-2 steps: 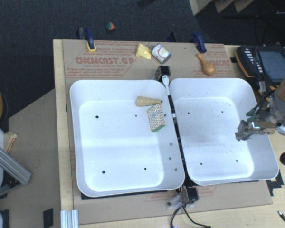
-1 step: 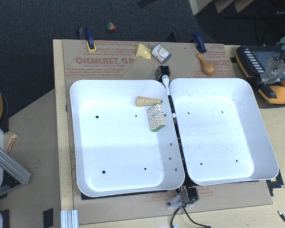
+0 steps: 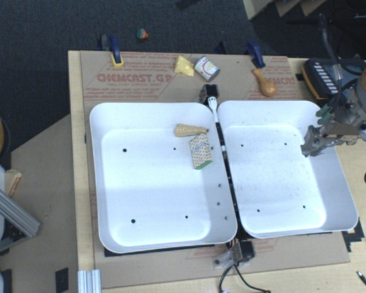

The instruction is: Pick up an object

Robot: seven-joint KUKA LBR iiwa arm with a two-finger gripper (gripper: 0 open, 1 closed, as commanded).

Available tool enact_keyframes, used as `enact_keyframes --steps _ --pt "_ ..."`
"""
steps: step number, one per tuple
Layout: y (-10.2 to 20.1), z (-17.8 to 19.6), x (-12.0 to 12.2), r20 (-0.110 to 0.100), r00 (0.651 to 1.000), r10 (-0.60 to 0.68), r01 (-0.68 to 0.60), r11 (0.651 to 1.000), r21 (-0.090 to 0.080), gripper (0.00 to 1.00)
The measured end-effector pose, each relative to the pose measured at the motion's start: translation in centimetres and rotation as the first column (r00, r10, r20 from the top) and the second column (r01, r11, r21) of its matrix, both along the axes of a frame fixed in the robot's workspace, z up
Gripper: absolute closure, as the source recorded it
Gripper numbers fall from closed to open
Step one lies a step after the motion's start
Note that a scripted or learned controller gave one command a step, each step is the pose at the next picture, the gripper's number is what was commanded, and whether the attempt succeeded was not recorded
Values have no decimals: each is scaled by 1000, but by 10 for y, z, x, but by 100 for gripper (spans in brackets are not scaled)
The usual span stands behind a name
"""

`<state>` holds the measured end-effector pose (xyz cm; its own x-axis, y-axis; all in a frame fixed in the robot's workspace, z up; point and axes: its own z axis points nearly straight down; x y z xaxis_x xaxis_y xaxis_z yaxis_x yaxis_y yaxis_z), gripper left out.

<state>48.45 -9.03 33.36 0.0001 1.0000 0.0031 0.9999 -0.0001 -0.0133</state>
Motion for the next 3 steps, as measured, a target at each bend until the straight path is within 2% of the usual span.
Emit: enact_keyframes --steps 1,2,3 --pt "107 -44 -6 6 1000 11 -11 1000 1 100" --pt "95 186 -4 36 999 1 -1 1000 -2 100" --pt "184 -28 -8 -5 1000 6 -6 1000 -5 100"
